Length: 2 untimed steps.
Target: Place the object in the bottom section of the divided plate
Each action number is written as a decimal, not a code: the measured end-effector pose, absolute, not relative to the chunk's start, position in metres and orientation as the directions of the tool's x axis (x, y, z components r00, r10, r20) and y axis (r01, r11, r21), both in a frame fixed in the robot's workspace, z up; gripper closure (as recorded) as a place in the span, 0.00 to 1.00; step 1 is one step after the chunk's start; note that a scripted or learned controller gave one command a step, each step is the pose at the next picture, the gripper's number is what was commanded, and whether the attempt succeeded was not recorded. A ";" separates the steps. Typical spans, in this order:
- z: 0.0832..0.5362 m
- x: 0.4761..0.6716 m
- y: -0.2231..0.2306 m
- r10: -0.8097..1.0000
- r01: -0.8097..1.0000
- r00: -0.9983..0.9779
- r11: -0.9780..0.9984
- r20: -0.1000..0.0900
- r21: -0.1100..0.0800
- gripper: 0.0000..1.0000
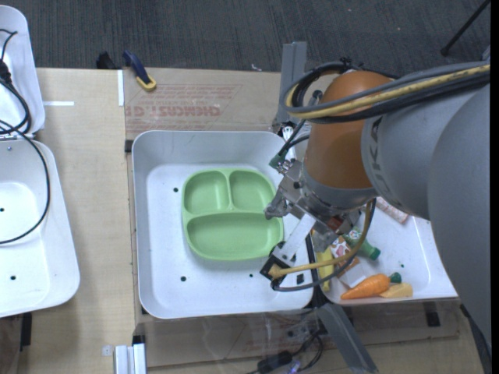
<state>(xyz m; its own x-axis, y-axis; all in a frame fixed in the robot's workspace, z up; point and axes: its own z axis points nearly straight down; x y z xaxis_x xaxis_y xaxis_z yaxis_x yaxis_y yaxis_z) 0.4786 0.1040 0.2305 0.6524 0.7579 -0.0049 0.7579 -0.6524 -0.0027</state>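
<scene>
A light green divided plate (pixel 226 213) lies in the left white bin (pixel 156 287), with two small sections at the back and one wide section at the front. The wide section has nothing in it. My gripper (pixel 276 207) hangs at the plate's right rim, under the orange wrist band, and I see nothing held in it. In the right bin (pixel 437 275), an orange toy carrot (pixel 365 287) lies beside a yellow piece (pixel 399 291). A green item (pixel 369 250) and a small printed packet (pixel 340 249) sit partly hidden under the arm.
The arm covers most of the right bin. Flat cardboard (pixel 187 104) lies behind the bins with a blue and yellow clamp (pixel 139 71) on it. A white tray (pixel 31 232) with a black cable stands at the far left.
</scene>
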 end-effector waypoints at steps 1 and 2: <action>0.230 0.479 0.104 0.758 0.758 0.652 -0.652 -0.005 -0.003 0.00; 0.238 0.479 0.103 0.756 0.756 0.654 -0.654 -0.009 -0.004 1.00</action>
